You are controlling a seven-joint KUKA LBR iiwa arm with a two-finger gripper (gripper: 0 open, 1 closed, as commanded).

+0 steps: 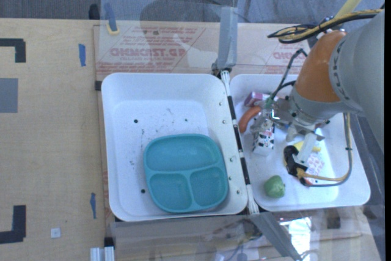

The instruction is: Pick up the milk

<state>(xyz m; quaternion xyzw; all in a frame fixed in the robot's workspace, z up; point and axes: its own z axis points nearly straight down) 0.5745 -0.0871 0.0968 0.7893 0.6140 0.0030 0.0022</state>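
Note:
The milk (264,142) is a small white carton with black cow spots. It stands in the right bin (342,192), near that bin's left wall. My gripper (267,123) reaches down from the grey and orange arm and sits directly over the top of the carton, touching or nearly touching it. The wrist hides the carton's upper part.
In the right bin an orange-red sausage (246,119) lies left of the gripper, a pink and purple item (257,96) behind it, a green round piece (275,186) in front, and a white packet (313,162) beside a yellow-black cable (305,177). A teal divided plate (184,172) lies in the left bin (122,107).

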